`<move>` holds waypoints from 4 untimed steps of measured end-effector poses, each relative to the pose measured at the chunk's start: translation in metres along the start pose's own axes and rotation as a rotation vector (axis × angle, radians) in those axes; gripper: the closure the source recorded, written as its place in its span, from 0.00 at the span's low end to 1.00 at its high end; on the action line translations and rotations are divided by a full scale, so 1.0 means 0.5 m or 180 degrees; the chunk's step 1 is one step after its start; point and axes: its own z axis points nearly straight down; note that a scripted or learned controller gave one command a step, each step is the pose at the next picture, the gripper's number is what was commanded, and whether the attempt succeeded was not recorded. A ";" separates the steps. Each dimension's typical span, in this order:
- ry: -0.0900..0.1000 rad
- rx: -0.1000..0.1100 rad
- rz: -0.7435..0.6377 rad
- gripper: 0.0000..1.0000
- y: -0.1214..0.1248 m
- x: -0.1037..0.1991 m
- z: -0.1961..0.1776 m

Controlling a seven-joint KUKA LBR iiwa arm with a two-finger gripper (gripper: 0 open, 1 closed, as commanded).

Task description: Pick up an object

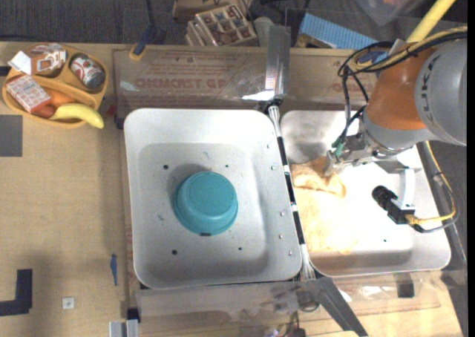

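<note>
My claw (335, 159) is down low in the right bin (415, 257), near the bin's top left corner. It hangs just over a flat, floppy tan thing (320, 182) that lies on the bin floor. The tip of my claw looks like it touches the top edge of that tan thing, but I cannot tell for sure. I also cannot tell if my claw is squeezed together or spread apart, because it is small and dark from up here. I do not see anything lifted up in it.

My arm (438, 98) comes in from the right side. It is grey with an orange part (393, 98) near the wrist, and wires loop around it. A small black part (390, 203) with a cord sticks out below my arm, over the right bin.

The floor of the right bin has a light brown smudge below the tan thing.

The left bin (148, 135) sits right beside the right bin, with their edges touching. In the middle of the left bin is a round teal bowl (206, 202), turned upside down. It is well apart from my claw.

Far off on the left of the tabletop (59, 209) is a yellow tray (15, 94) with toy food in it. A yellow banana (79, 113) lies along its front edge.
</note>
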 end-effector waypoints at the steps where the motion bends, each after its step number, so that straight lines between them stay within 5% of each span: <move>1: 0.0000 0.0000 0.0001 0.00 0.000 0.000 0.000; 2: 0.0006 0.0028 0.0283 0.00 0.007 -0.005 0.044; 3: 0.0002 0.0010 0.0291 1.00 0.009 -0.009 0.022; 4: 0.0002 0.0011 0.0291 0.00 0.009 -0.009 0.022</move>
